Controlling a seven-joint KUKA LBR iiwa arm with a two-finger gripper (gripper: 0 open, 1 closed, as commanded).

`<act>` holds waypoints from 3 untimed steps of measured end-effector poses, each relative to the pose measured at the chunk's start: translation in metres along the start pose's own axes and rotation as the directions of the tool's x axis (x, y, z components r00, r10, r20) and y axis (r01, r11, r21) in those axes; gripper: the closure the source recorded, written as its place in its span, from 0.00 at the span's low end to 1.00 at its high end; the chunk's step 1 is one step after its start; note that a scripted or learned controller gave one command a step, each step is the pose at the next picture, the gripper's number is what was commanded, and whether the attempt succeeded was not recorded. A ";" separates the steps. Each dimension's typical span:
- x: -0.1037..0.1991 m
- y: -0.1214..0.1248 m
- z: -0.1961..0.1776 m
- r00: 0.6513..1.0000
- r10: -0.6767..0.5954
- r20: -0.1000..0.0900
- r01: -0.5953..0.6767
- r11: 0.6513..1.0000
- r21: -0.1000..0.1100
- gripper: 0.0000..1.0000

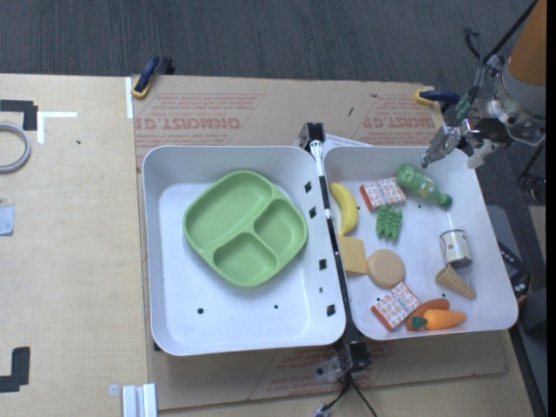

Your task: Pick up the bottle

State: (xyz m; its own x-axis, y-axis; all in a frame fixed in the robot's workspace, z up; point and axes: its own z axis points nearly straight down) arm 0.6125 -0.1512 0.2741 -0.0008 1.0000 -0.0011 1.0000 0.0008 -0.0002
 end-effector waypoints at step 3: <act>0.029 -0.047 0.038 0.997 0.080 0.000 -0.080 0.997 -0.001 1.00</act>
